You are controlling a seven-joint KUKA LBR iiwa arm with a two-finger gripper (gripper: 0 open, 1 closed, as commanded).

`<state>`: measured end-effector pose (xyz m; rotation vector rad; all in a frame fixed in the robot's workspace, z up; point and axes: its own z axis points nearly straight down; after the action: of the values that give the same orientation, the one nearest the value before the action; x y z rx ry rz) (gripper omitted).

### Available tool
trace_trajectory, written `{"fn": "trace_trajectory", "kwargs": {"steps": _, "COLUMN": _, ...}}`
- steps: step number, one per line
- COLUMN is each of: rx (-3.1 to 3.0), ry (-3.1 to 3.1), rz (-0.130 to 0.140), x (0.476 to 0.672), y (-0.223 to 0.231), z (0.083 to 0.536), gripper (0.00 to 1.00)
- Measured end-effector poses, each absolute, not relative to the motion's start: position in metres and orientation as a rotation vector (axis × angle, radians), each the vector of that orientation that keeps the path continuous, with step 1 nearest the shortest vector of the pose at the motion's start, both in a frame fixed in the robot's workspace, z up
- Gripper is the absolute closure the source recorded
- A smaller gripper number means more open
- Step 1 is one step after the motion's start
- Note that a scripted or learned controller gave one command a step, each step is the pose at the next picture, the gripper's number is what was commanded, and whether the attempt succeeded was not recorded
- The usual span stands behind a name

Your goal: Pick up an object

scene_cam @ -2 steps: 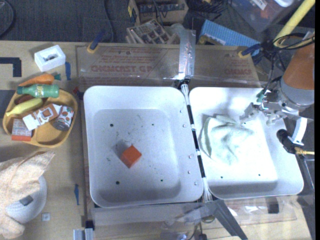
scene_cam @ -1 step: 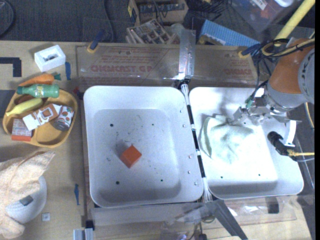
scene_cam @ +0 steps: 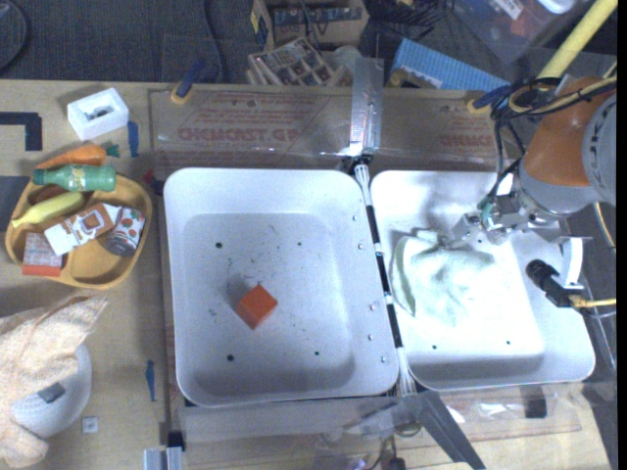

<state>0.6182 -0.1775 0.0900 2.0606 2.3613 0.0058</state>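
1. Hanging low over the right bin (scene_cam: 563,355), gripper (scene_cam: 482,225) sits at the upper edge of a pale crumpled cloth (scene_cam: 446,277); whether it is spread or pinching cannot be told, view too blurred there.
2. Cloth lies bunched against the bin's left wall, possibly touched by the tool tip. Likely target, being the nearest object.
3. Arm's orange band (scene_cam: 554,150) above wrist, reaching in from the right.
4. Orange cube (scene_cam: 258,305) rests alone on the left bin (scene_cam: 186,204) floor, well apart from the gripper.
5. Wooden bowl of toy groceries (scene_cam: 73,228) stands off-bin, far left.
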Motion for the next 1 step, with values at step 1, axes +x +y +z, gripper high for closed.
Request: {"fn": "trace_trajectory", "kwargs": {"steps": 1, "rx": 2.061, "ry": 2.356, "rz": 0.013, "x": 0.6196, "y": -0.1782, "z": 0.1018, "gripper": 1.00}}
